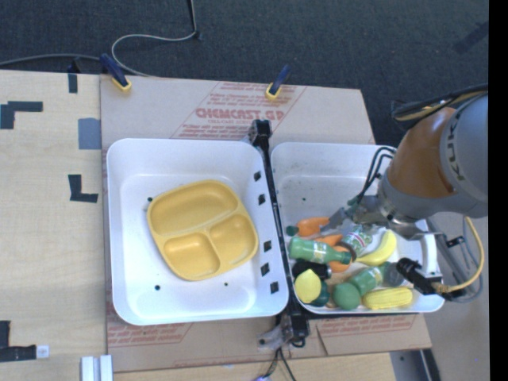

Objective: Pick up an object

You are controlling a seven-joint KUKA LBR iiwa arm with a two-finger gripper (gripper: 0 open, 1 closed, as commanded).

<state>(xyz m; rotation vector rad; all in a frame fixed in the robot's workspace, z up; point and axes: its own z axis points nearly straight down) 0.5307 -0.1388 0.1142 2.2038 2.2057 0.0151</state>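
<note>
The right bin [317, 165] holds a pile of toy food along its near side. A green bottle [317, 251] lies on its side, with an orange carrot [313, 226] just behind it. A banana [382, 248], a yellow lemon [308, 285], a green lime [345, 295], a corn cob [387, 298] and a second green bottle [367, 277] lie around them. My gripper [355, 222] is down low over the pile, between the carrot and the banana. The wrist and the toys hide its tip.
The left bin [127, 213] holds a yellow divided plate [202, 228]. A black clip-lined divider [268, 213] separates the bins. The far half of the right bin is bare white floor. Cardboard [230, 109] lies under both bins.
</note>
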